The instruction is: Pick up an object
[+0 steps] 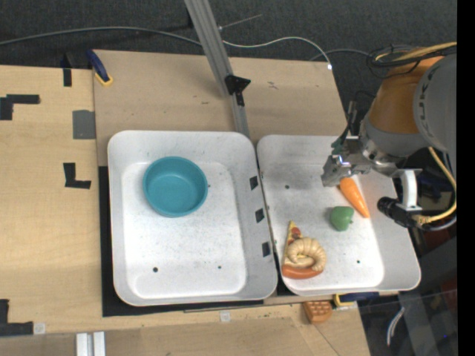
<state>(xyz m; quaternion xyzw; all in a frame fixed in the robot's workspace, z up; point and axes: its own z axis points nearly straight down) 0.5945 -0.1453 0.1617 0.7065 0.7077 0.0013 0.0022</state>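
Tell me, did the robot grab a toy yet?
Not yet, it seems. The gripper has reached the right bin and sits right at the top end of the carrot, which lies flat. Nothing is lifted. The green piece, hot dog and blue bowl lie untouched. Grabbing and lifting are left.

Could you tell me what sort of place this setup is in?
Most likely a robotics lab bench set up for grasping trials: two white bins side by side, toy items such as a carrot and a blue bowl, and loose cables behind.
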